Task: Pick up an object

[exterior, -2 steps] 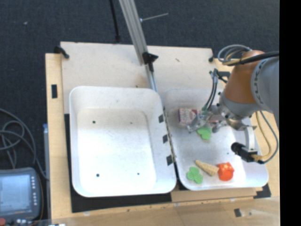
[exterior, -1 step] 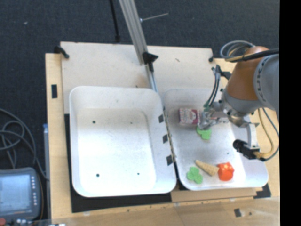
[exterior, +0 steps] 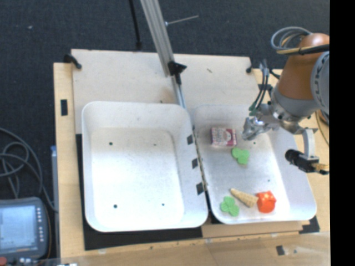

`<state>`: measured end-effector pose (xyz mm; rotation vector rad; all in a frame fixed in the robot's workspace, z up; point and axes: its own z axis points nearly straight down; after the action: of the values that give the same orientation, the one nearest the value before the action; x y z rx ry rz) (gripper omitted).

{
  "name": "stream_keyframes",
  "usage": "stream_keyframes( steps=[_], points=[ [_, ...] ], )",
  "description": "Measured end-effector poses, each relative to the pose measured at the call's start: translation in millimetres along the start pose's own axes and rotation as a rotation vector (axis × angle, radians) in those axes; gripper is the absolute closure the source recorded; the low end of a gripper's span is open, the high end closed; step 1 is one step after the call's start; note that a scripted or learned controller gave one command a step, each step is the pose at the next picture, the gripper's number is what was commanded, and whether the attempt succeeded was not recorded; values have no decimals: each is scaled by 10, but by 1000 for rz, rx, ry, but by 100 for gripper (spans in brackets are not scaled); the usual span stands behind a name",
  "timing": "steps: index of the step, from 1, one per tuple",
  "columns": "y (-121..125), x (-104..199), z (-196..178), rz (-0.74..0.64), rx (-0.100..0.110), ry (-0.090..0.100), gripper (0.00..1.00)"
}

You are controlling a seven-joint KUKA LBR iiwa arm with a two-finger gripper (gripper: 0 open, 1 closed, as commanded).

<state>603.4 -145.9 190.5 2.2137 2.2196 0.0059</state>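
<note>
The right bin holds several small objects. A pink and white box lies near its upper left. A green clover-shaped piece sits just below and right of the box. Near the front edge are another green piece, a tan cone and a red-orange piece. My gripper hangs over the bin's upper middle, just right of the pink box and above the green clover piece. Nothing shows between its fingers.
The left bin sits beside the right one, a divider with black clips between them. A slanted metal pole rises behind the bins. A monitor and cables lie at the lower left off the bench.
</note>
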Motion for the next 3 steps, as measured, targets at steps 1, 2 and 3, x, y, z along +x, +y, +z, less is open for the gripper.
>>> stream_keyframes(
  steps=[1, 2, 3],
  points=[
    [68, 5, -640, -1, -2, 0, 100],
    [83, -9, -1130, -2, 0, 0, 100],
    [-40, 548, -1126, -3, 6, 2, 100]
  ],
)
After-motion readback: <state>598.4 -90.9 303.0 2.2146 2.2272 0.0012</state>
